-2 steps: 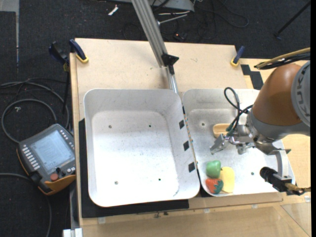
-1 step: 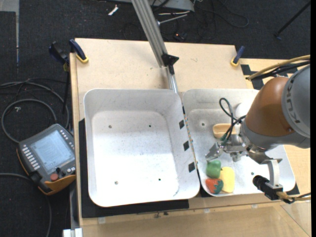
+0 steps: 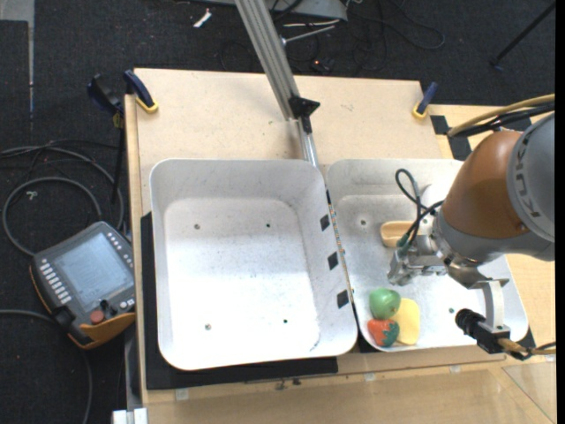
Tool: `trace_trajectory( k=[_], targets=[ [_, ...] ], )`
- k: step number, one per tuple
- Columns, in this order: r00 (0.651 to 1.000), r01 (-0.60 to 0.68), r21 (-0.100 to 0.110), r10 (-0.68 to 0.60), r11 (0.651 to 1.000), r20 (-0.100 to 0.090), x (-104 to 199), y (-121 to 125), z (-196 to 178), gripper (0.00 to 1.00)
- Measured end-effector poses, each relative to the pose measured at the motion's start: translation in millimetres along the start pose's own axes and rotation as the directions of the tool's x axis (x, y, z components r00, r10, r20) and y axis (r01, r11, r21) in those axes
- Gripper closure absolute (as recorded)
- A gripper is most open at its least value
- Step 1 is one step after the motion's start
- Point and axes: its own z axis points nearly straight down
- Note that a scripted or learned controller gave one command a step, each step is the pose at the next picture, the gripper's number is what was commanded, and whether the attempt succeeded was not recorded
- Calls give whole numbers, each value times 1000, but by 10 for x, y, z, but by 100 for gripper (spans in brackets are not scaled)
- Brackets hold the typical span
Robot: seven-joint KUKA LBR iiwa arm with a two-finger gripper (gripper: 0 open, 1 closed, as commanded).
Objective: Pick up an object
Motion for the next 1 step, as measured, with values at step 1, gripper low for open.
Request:
trace_trajectory(
  k=[1],
  targets=[
    [1000, 3, -4, -3, 1000, 2, -10, 26, -422, 100]
  ],
)
